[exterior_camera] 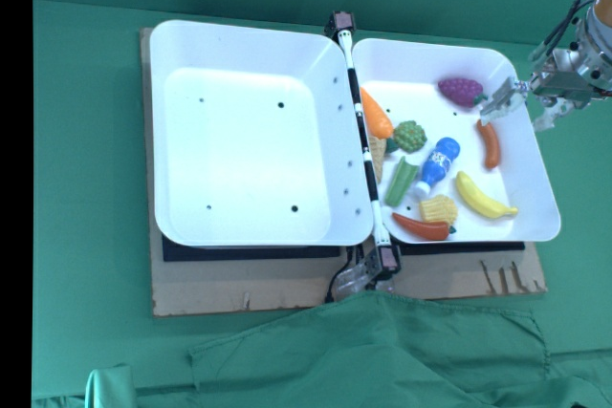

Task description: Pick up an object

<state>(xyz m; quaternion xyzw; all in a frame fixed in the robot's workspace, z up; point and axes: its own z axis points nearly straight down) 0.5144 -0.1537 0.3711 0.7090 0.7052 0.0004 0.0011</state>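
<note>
The hand (524, 100) hangs over the right rim of the right bin (521, 76), its fingers (499, 97) spread open with nothing between them. One fingertip points inward toward the grapes (460, 91), which lie near the bin's far side, just beside the hand but apart from it. A sausage (490, 144) lies just below the hand, along the right wall. Farther in are a banana (483, 197), a blue bottle (437, 161), a broccoli (410, 136), a carrot (376, 115) against the left wall, a cucumber (402, 182), a chilli (421, 226) at the near edge and a yellow corn piece (439, 207) touching it. The left bin (172, 48) sits beside it on cardboard (239, 296) on the green tabletop (86, 158)
</note>
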